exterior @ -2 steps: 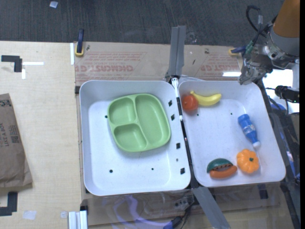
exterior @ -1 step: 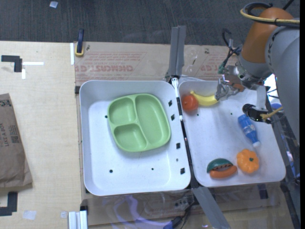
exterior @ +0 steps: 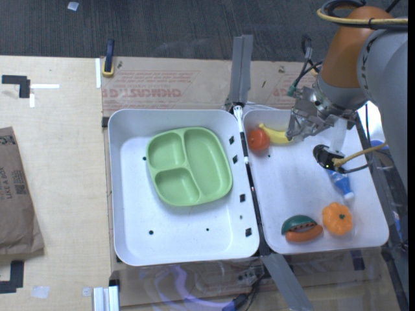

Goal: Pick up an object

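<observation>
Hovering beside banana [exterior: 275, 135] and tomato [exterior: 258, 139], gripper [exterior: 299, 129]; finger state unclear; pumpkin [exterior: 337, 219] well apart.

Light wooden bench [exterior: 58, 193], two white bins [exterior: 130, 238] side by side, cardboard sheet [exterior: 162, 86]

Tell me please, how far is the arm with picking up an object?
Done: the gripper has reached the right bin and sits low at the banana, beside the red tomato. In hand: nothing visibly lifted; the banana lies on the bin floor. Left: grasp and raise something. The orange pumpkin, the hot dog toy and the green plate lie untouched.
</observation>
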### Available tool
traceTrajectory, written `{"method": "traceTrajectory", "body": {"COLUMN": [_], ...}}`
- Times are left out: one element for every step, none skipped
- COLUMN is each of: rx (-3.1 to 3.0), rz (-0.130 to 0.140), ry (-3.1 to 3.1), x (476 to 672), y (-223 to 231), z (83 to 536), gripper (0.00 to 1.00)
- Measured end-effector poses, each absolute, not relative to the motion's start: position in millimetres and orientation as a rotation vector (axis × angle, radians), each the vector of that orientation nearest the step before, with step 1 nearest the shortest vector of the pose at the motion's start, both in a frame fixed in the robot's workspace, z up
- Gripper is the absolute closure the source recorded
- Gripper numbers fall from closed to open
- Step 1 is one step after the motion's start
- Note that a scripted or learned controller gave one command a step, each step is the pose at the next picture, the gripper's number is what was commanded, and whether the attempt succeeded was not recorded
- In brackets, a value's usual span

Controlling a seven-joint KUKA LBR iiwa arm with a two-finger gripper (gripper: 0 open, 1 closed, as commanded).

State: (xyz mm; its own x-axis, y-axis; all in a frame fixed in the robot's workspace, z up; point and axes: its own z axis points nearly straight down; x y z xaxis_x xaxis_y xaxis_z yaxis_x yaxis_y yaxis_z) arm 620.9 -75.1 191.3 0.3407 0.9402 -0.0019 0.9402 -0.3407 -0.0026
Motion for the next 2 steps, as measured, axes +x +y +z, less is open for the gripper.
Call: {"method": "traceTrajectory", "body": {"rx": [-2.733,-2.86], "rz": [0.005,0.005], "ry": [-1.549,-1.301], "x": [644.2,658.6], "y": [-65,-60], "z": [191,230], "gripper": [1.0,1.0]}}
